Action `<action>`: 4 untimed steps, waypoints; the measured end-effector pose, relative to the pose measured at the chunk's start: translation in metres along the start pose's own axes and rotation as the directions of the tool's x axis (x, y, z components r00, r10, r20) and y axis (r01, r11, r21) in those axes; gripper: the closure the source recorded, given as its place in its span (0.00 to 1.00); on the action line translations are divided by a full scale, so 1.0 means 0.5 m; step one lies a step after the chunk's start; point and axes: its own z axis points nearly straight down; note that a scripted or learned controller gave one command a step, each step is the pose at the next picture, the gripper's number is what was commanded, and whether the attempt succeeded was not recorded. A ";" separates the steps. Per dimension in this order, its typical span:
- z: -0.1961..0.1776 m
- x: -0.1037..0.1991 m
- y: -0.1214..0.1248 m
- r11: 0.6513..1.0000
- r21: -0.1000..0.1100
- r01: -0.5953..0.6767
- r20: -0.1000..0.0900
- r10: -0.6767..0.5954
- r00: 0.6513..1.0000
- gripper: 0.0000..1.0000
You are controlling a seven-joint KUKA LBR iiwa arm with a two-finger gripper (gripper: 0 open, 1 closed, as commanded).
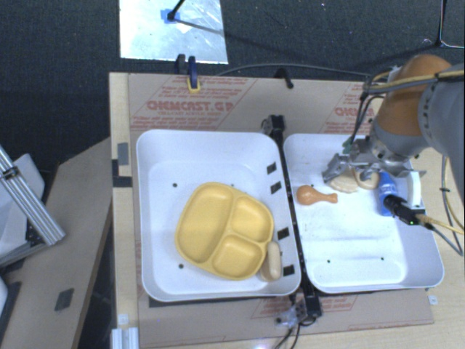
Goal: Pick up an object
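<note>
Found a pale tan, flattish piece (347, 185) in the far half of the right bin (363, 278), rounded along its near edge. Saw the gripper (347, 167) low over it, covering its far side; could not tell whether open or closed. Noted an orange drumstick-shaped toy (316, 195) just beside the piece. Made out a blue object (385, 193) on the other side, partly hidden under the wrist, too blurred to name.

An orange drumstick-shaped object (316, 195) lies on its side in the right bin's upper left
</note>
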 end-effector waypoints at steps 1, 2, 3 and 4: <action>-0.028 0.000 0.004 1.000 -0.006 0.001 0.001 -0.001 1.000 1.00; -0.145 0.018 0.017 1.000 -0.010 0.004 0.001 -0.004 1.000 1.00; -0.273 0.017 0.031 1.000 -0.011 0.004 0.002 -0.004 1.000 1.00; -0.281 0.017 0.033 1.000 -0.005 0.004 0.001 -0.004 1.000 1.00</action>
